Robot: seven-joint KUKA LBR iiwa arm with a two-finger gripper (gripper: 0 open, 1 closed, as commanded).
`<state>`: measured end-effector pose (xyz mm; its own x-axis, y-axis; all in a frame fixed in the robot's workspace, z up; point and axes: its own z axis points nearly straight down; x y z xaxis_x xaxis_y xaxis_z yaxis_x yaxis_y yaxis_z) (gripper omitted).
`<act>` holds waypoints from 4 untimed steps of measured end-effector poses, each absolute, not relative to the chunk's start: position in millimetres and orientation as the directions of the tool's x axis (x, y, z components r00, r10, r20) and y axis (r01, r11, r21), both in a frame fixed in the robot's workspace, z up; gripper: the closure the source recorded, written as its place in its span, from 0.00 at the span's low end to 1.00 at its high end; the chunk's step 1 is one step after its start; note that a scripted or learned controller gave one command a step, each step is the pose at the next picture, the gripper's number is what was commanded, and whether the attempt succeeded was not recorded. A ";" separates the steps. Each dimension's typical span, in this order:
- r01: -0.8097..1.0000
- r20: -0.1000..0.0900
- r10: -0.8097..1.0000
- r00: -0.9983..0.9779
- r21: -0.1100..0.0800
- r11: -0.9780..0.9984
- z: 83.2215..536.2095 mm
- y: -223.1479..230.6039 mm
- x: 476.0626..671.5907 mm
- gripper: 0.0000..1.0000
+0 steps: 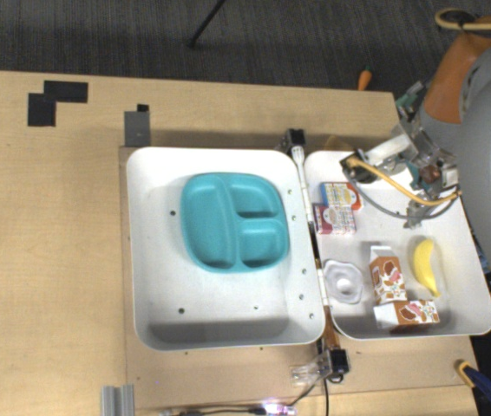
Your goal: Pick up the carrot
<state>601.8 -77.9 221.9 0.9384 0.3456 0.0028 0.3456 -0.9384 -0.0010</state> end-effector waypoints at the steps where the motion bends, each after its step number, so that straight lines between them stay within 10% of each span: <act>1: 0.336 -0.004 0.336 0.942 -0.001 -0.942 186.0 -121.1 627.5 0.00; 2: 0.439 -0.002 0.439 0.899 0.001 -0.899 161.0 -200.8 650.1 0.00; 3: 0.456 0.003 0.456 0.890 0.001 -0.890 172.9 -194.6 653.8 1.00; 4: 0.258 0.002 0.258 0.966 -0.001 -0.966 214.7 -205.5 543.1 1.00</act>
<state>543.1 -205.5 214.7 0.9662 0.2578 0.0016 0.2578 -0.9662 -0.0010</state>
